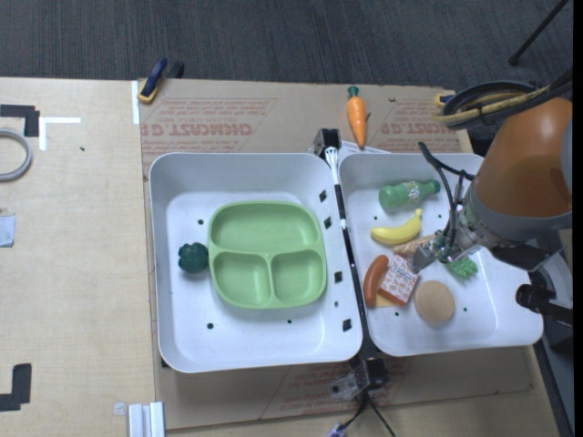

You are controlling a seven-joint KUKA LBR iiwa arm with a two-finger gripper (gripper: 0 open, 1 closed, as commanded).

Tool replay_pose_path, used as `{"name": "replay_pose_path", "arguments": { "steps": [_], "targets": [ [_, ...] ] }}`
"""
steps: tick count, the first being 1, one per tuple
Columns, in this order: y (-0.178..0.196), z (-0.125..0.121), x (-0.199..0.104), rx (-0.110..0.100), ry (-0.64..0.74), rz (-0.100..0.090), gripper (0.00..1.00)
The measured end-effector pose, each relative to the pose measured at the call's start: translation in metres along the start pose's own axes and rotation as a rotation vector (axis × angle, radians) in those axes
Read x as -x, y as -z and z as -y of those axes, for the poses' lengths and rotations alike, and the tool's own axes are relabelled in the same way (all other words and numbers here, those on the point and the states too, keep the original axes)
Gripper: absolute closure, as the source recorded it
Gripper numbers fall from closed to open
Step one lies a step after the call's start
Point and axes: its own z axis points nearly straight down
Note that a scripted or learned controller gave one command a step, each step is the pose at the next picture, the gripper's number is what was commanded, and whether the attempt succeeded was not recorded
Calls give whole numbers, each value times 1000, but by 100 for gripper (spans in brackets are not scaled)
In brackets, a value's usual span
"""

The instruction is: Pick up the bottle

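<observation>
The green bottle (408,193) lies on its side near the far edge of the right bin (492,330), its cap end pointing right. My gripper (434,251) hangs low over the middle of that bin, in front of the bottle and apart from it, just right of a yellow banana (398,231). The grey arm with its orange band (533,157) covers the bin's right side.
Around the gripper lie a red-and-white packet (398,280), a red sausage (373,279), a tan roll (435,302) and a small green item (463,267). The left bin (173,335) holds a green divided tray (269,253) and a dark green broccoli (192,258). A carrot (355,115) lies behind the bins.
</observation>
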Motion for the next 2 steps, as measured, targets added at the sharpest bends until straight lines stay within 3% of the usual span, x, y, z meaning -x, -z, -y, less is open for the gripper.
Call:
{"name": "replay_pose_path", "arguments": {
  "steps": [1, 2],
  "targets": [
    [0, -19, -87, -2, 74, -1, 100],
    [0, -42, -134, 0, 132, 0, 100]
  ]
}}
